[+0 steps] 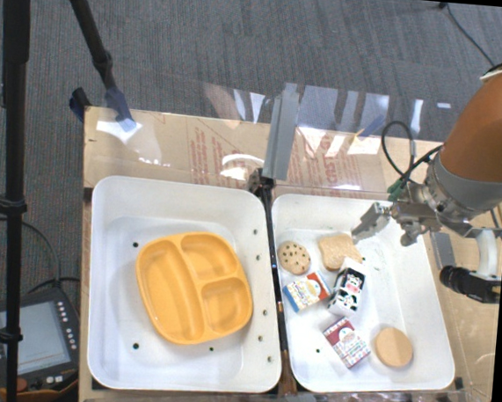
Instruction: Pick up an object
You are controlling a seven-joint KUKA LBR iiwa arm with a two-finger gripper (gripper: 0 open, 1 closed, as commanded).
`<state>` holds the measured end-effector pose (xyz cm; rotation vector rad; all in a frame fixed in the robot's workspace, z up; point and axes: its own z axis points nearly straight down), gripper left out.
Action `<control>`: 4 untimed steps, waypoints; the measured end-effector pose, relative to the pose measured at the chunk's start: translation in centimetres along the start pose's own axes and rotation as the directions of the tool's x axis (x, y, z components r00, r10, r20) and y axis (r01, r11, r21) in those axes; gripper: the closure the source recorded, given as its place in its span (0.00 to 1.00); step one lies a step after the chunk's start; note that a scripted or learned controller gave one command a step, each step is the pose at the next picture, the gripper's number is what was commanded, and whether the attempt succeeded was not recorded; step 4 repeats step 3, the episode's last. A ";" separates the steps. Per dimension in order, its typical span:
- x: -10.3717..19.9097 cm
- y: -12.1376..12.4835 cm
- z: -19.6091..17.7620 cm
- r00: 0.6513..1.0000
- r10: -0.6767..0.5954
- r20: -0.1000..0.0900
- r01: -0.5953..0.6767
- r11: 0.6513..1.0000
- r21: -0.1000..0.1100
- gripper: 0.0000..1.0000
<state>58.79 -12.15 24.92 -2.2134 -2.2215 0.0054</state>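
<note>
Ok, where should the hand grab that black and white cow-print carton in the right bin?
Grip the black and white cow-print carton across its narrow flat sides, coming from straight above. It seems to stand upright, though the blue snack packet crowds its left side.

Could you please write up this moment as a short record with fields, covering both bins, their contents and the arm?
left bin: holds an orange divided tray
right bin: cookie, toast slice, blue-and-white carton, black-and-white carton, red carton, round tan disc
gripper: above the right bin's far side, near the toast slice, holding nothing that can be seen
arm: reaches in from the view's right
</note>
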 end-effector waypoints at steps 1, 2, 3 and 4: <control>0.2 -3.0 15.2 0.995 0.100 -0.002 -0.100 0.995 -0.004 0.00; -0.1 -3.0 14.5 0.994 0.108 -0.004 -0.108 0.994 -0.002 1.00; 3.1 1.0 -0.1 1.000 0.020 0.002 -0.020 1.000 -0.001 1.00; 3.1 1.0 -0.1 1.000 0.020 0.002 -0.020 1.000 -0.001 1.00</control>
